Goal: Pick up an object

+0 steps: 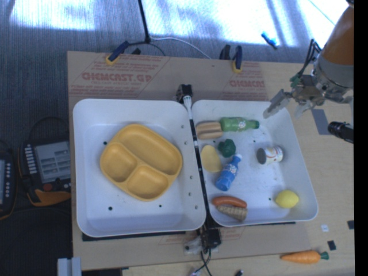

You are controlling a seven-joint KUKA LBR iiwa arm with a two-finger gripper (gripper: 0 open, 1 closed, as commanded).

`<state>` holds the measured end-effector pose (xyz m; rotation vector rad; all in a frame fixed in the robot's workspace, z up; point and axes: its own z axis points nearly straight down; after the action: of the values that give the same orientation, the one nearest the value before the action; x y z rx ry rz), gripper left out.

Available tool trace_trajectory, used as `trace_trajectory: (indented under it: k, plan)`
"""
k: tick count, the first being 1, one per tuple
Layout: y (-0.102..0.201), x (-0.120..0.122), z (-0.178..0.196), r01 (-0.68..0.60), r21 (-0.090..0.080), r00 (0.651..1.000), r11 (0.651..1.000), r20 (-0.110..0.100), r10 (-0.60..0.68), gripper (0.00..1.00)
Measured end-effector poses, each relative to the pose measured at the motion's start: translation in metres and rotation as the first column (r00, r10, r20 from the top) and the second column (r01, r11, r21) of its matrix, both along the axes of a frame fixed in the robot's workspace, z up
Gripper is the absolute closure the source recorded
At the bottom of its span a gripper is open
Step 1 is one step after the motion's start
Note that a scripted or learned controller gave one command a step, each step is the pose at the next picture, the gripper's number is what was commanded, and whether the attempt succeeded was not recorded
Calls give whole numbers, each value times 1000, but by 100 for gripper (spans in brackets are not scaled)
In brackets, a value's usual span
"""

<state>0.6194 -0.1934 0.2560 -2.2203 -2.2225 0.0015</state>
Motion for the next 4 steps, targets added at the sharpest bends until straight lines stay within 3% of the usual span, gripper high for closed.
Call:
trace_trajectory:
  k: [1,2,3,4]
  plan:
    - [-23,-22,-153,-4,8,1000,1000,4,4,0]
    - [53,-27,-163,0,-10,1000,1000,21,0,0]
    - [82,-124,-161,1,-11,1000,1000,31,-1,0]
    - [80,-123,-151,4,-13,999,1000,33,-4,100]
